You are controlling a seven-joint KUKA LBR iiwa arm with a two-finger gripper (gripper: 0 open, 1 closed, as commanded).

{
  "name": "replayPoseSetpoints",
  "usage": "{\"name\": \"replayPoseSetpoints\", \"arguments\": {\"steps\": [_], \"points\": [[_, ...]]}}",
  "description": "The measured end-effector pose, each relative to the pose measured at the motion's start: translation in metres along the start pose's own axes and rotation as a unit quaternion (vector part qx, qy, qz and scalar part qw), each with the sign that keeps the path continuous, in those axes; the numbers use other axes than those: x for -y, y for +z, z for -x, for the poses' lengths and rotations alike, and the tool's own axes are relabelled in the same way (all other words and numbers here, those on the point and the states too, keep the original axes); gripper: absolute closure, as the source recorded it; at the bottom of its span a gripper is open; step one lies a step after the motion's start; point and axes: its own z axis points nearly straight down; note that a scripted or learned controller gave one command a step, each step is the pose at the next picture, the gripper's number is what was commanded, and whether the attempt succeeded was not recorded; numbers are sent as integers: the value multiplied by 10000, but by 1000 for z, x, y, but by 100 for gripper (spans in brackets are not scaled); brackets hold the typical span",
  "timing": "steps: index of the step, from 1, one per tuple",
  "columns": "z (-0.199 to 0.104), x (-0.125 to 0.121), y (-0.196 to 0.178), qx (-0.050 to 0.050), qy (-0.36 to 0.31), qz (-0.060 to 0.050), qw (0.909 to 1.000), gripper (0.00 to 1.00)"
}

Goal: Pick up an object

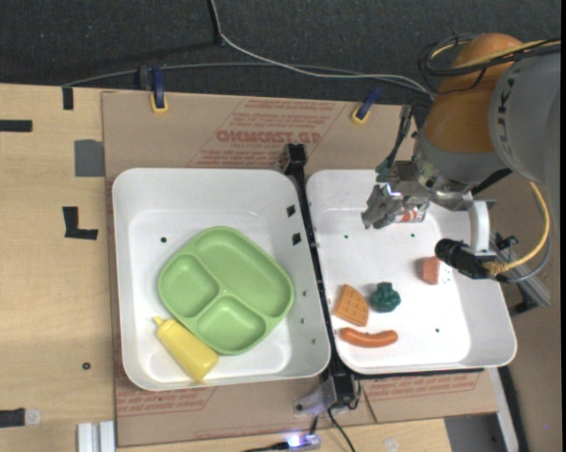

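Below and just left of the tool (388, 207), finger state impossible to tell, waffle (351, 305), green toy (386, 297) and sausage (367, 338) in the right bin (471, 347): likely light, stiff plastic, best pinched across narrow sides.

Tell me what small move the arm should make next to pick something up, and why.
Probably shift the gripper toward the near side of the right bin. It hangs over bare floor at the far end, while the waffle, green toy and sausage lie nearer the front.
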Motion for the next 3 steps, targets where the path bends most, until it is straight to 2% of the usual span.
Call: {"name": "replayPoseSetpoints", "arguments": {"steps": [1, 2, 3], "points": [[-58, -2, -7, -3, -8, 5, 10000, 100], [-110, 8, 4, 3, 0, -5, 10000, 100], [-164, 17, -11, -4, -10, 8, 10000, 100]]}}
